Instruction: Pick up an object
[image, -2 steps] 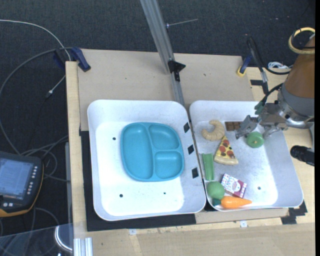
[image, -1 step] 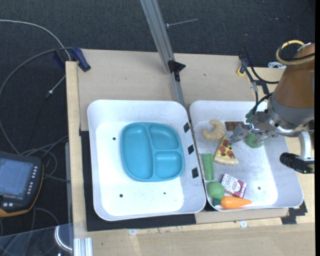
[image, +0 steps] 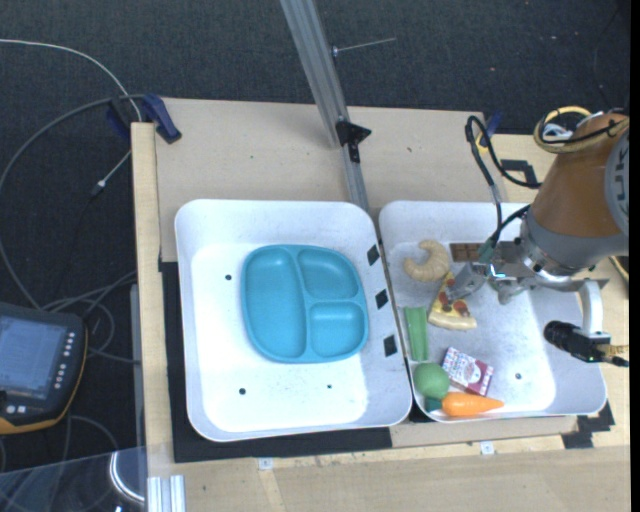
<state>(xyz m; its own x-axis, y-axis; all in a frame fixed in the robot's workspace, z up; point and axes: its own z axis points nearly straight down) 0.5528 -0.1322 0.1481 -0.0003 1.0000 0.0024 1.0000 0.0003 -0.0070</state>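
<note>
The arm (image: 575, 195) reaches in from the right over the right bin (image: 520, 225), its orange band above a grey wrist. The jaws (image: 468, 283) sit low in that bin's upper middle, just above the pizza slice (image: 451, 313). They are small and dark against the clutter, and I cannot tell whether they are spread or pressed together, nor whether they touch the slice.

The right bin holds all the loose things. A tan croissant (image: 429, 260) lies near the top, just left of the jaws. A brown bar (image: 466, 252) lies beside it, partly behind the jaws. The pizza slice sits below them. A green stick (image: 416, 333) stands along the left wall. Lower down, a green ball (image: 432, 380) rests by the left corner, with a red-and-white packet (image: 467, 370) just to its right and an orange carrot (image: 470, 405) against the bottom rim.

The left bin (image: 200, 300) holds a blue divided plate (image: 303, 302) with three compartments, lying flat near the middle. Both bins sit side by side on the counter (image: 250, 150), touching along their inner walls.
</note>
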